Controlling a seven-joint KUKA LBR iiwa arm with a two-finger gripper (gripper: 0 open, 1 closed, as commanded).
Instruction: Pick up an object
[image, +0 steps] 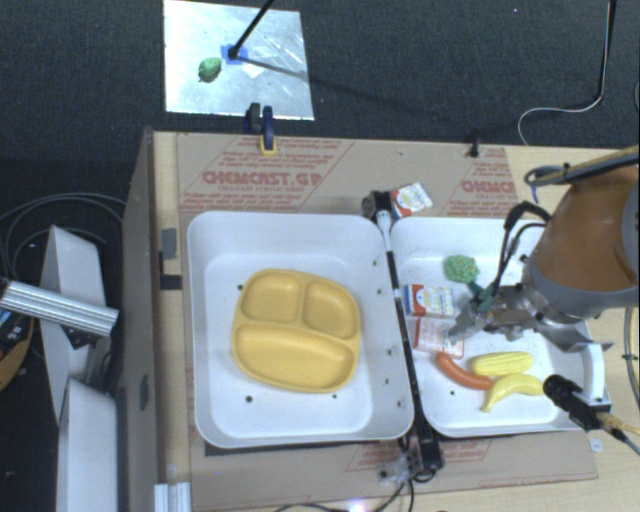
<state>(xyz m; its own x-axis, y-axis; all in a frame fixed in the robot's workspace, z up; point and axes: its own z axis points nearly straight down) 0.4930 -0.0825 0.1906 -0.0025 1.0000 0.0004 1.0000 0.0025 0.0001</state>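
Your gripper (468, 322) hovers low in the right bin (430, 240).
Blur hides whether its fingers are parted; the milk carton (430, 300) lies beside it.

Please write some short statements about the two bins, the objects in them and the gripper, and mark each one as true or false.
1. The yellow divided plate lies in the left bin. True.
2. The banana lies in the left bin. False: it lies in the right bin, near the front.
3. The green broccoli sits in the right bin. True.
4. The gripper is over the yellow plate. False: it is over the right bin, near the small carton.
5. The corn cob lies beside the sausage. True.
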